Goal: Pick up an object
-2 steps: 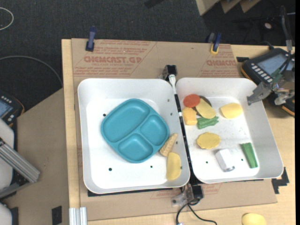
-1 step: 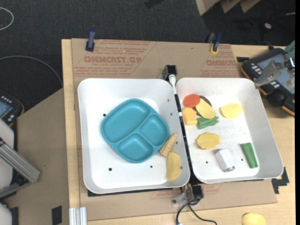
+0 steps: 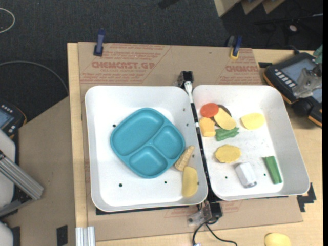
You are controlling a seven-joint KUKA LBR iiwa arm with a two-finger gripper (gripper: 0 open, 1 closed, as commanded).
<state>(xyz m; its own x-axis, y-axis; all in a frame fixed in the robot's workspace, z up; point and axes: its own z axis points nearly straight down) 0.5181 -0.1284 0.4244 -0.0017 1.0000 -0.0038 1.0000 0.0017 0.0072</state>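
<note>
camera view, fixed above, slanted down on both bins.

left bin [image 3: 97,137]: one teal divided plate [image 3: 147,142], three compartments, lying flat near centre; one tan ridged piece [image 3: 184,158] touching the plate's right edge; one pale yellow oblong piece [image 3: 189,181] just below it, near the bin's right wall.

right bin [image 3: 287,137]: cluster at upper left of one red round piece [image 3: 209,109], one orange piece [image 3: 207,127], one yellow slice [image 3: 224,120], one green leafy piece [image 3: 226,134], all touching or overlapping. apart from cluster: one yellow lemon-like piece [image 3: 252,121]; one yellow-orange disc [image 3: 227,154]; one grey cylinder [image 3: 246,175], lying on its side; one green stick [image 3: 272,169], lying near the right wall.

claw state: cannot tell, nothing to judge it by.

step in hand, judged: start of task, nothing lifted, every candidate resting in a bin.

next move, judged: choice of a target, then descent over it. best candidates probably the green stick, the grey cylinder or the yellow-orange disc, each lying apart from neighbours; cluster pieces harder to single out.
</note>
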